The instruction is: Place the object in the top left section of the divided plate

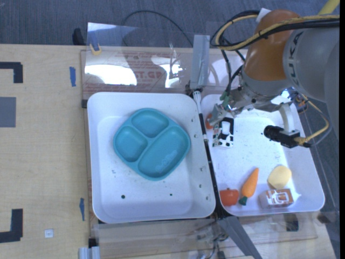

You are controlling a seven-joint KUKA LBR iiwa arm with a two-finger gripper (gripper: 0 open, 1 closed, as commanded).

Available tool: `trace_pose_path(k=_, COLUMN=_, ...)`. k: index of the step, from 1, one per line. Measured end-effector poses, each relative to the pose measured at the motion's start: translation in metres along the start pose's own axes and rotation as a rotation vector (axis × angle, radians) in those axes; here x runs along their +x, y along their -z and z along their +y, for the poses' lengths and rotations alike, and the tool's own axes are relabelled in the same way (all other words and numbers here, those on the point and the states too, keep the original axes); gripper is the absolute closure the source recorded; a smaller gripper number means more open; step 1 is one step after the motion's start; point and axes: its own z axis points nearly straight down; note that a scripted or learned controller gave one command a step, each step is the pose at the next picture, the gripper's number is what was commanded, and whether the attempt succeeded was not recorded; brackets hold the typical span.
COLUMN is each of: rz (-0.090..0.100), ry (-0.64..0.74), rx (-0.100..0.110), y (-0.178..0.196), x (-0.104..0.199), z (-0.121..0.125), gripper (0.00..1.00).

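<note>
Wooden bench [43,161] with two shallow white bins side by side, dark carpet behind it. Left bin [102,198] has the blue divided plate [152,143] sitting in the middle, all three sections bare. Right bin [307,171] holds the loose stuff: a carrot [249,183], a tomato [229,196], a yellow lemon-looking thing [279,176] and a small brown and white carton [276,198], all clustered along the near edge. Up by the divider there's a little black and white item [225,133], hard to tell what it is.

The gripper [218,117] hangs over the right bin's upper left corner, right above that black and white item. Honestly can't tell whether the fingers are apart or together, and I can't see anything held between them, so I wouldn't call it a grab.

My guess is the step is picking that item. To do it well: come straight down, centre the fingers on it, stay off the bin wall since it's just beside the divider. Then lift clear of the rim before swinging over to the plate's top left section [149,122].
</note>
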Motion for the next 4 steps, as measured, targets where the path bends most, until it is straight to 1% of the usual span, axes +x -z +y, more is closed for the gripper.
trace_pose_path(k=1, rz=0.001, ry=-0.035, rx=-0.002, y=0.001, x=0.078, z=-0.009, gripper=1.0)
trace_pose_path(k=2, rz=-0.003, ry=0.328, rx=-0.004, y=0.04, x=0.036, z=0.061, gripper=1.0)
trace_pose_path(k=3, rz=0.0, ry=0.393, rx=-0.006, y=0.101, x=0.126, z=0.087, gripper=1.0)
trace_pose_path(k=4, rz=0.001, ry=0.223, rx=0.0, y=-0.047, x=0.195, z=0.102, gripper=1.0)
